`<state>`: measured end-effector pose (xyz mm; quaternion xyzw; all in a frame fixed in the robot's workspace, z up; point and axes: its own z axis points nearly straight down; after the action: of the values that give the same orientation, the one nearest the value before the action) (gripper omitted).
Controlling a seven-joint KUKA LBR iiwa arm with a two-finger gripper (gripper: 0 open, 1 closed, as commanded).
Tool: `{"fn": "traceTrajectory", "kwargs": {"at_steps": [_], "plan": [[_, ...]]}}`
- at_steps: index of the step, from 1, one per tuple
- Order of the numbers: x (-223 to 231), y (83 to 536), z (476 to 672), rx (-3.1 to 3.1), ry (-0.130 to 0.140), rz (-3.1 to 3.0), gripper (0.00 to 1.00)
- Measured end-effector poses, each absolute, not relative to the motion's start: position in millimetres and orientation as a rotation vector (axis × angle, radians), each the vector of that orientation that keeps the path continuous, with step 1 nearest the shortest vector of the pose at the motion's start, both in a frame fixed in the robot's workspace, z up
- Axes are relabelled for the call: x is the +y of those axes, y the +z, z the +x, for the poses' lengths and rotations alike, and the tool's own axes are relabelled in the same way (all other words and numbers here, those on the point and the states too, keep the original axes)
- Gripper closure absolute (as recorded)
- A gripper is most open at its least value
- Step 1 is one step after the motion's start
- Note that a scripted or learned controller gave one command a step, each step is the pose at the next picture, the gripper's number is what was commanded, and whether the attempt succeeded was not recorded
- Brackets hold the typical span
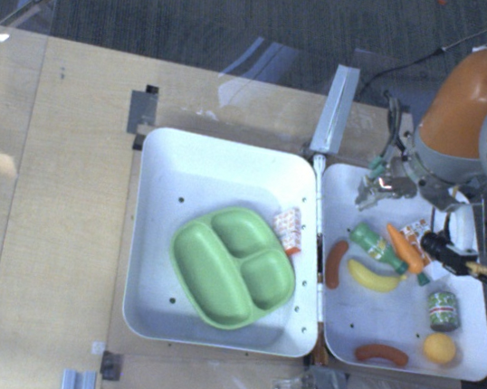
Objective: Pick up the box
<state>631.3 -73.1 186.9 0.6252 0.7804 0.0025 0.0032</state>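
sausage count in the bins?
2, both in the right bin: one sausage upright by its left wall, the other sausage lying along the near edge. More could hide under the arm.

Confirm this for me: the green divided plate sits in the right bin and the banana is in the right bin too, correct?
Not quite. The camera view shows the green divided plate in the left bin, not the right one. The banana does lie in the right bin.
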Motion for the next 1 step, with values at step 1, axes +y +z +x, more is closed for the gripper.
{"fn": "traceTrajectory", "kwargs": {"at_steps": [1], "plan": [[-94.3, 192.5, 611.4, 2.524, 0.006, 1.862, 1.00]]}}
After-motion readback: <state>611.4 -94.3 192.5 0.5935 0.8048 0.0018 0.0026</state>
